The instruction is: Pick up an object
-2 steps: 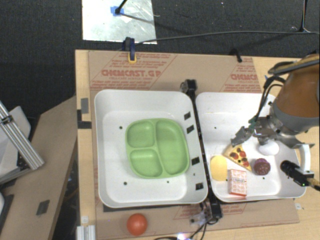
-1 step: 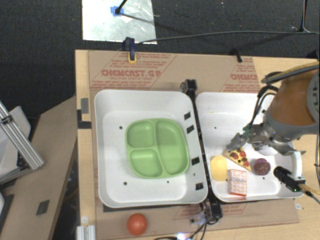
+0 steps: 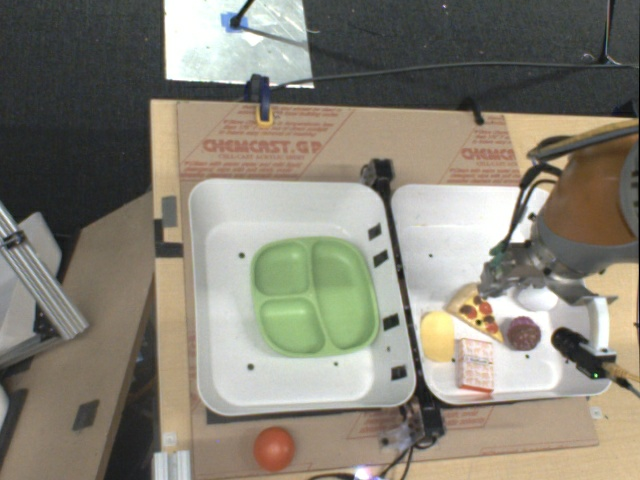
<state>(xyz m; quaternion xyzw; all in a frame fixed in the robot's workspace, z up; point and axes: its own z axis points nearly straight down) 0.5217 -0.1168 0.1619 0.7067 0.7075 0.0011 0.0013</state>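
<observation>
We are seeing smooth, slightly glossy white plastic on both bins, the left bin [image 3: 215,298] and the right bin [image 3: 440,218]. The green divided tray [image 3: 315,296] at frame centre is looking like matt moulded plastic. The bench board [image 3: 290,138] is showing a dull brown paper facing with red print. A shiny, crinkled foil-like sheet [image 3: 237,28] is lying at upper left. The arm's orange band [image 3: 590,198] is appearing smooth and faintly glossy.
</observation>
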